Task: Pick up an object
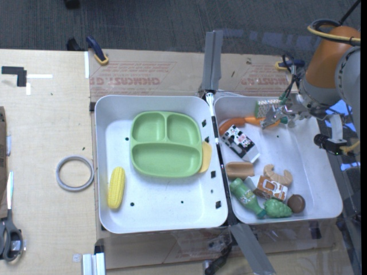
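My gripper [274, 116] hangs low over the back of the right bin [301, 148], just right of an orange carrot [234, 122] whose tip points toward it. In front of the carrot lies a black-and-white spotted block [239, 141]. Nearer the front edge are a brown bread roll [239, 169], a green bottle [245, 195], a tan waffle-like piece [273, 183], a green leafy toy [278, 209] and a brown ball [296, 203]. I see nothing held in the gripper.
The left bin [103, 153] holds a green divided plate [166, 144], a yellow slice [206, 156] at the plate's right edge and a corn cob [117, 187]. A grey ring [75, 172] and scissors [10, 234] lie on the bench at left.
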`<action>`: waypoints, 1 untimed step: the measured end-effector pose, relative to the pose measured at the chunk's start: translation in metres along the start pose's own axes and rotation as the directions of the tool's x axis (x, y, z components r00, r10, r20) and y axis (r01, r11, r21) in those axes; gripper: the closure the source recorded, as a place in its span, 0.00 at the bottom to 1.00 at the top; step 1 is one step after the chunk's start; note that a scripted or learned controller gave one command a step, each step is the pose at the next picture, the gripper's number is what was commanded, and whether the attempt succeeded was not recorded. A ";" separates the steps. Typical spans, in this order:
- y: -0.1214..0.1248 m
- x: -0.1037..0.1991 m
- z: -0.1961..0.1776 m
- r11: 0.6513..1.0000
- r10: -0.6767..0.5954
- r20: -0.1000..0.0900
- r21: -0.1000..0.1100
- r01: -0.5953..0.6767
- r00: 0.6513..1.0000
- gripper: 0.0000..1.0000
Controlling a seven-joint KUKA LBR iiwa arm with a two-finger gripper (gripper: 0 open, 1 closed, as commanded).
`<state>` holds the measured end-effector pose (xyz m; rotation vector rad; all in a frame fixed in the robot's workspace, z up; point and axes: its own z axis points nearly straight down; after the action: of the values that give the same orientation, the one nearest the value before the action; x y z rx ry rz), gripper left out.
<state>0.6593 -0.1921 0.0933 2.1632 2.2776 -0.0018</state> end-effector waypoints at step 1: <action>0.000 -0.010 -0.045 0.998 0.062 0.001 -0.003 -0.062 0.998 0.00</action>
<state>0.6598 -0.2023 0.1387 2.2306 2.2081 0.0002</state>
